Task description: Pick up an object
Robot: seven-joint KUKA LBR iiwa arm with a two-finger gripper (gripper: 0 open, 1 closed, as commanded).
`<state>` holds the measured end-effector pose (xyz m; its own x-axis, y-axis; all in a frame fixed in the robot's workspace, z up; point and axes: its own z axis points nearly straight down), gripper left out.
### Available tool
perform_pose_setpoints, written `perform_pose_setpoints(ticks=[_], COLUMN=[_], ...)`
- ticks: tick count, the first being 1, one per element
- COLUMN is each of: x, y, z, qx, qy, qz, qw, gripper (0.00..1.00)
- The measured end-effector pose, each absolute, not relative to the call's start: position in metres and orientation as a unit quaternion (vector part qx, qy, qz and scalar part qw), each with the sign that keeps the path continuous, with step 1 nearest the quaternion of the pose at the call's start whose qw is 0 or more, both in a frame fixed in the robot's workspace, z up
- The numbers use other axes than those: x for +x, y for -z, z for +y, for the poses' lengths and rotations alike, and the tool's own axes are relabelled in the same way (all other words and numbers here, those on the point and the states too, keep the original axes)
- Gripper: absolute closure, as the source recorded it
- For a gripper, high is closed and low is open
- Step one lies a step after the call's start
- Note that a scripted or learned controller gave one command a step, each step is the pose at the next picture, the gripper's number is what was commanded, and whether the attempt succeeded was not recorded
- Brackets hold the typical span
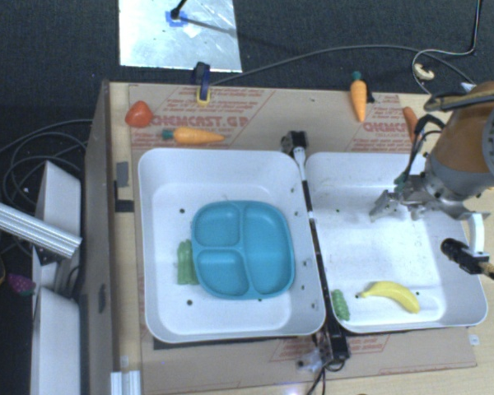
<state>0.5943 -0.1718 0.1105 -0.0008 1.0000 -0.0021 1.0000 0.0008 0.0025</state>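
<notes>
From my remote seat I've got the two shallow white bins side by side on the cardboard-topped counter (pixel 255 109). The right white bin (pixel 457 315) is my landmark here. The grey arm with the orange band (pixel 469 142) comes in over its right rim, and the end effector (pixel 389 206) sits above the bin's upper middle floor, its two fingers spread fairly wide with nothing between them.

The yellow plastic banana (pixel 390 294) lies in the lower part of that bin, close to the near wall but not touching it as far as I can tell. Its long axis runs roughly left-right, tilted a bit down toward the right, with the dark-tipped stem end pointing left. A small green bumpy pickle-like piece (pixel 339 304) is tucked into the bin's lower left corner, near the banana's left tip. Between the end effector and the banana the bin floor is bare white, so there's decent room.

Left of the landmark, the other white bin (pixel 160 245) holds a blue divided plastic plate (pixel 243 249) with a green toy vegetable (pixel 184 262) against its left edge. Beyond the bins' far walls sit two orange toy carrots (pixel 191 136) (pixel 359 98) and a red-orange toy (pixel 138 114).
</notes>
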Motion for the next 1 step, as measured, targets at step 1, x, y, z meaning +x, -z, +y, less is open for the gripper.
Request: perform_pose_setpoints(ticks=[1], x=[0.5051], y=[-0.1375], z=[-0.1700], qx=[0.707], qy=[-0.0003], qz=[0.707], qw=[0.001], gripper=[0.00])
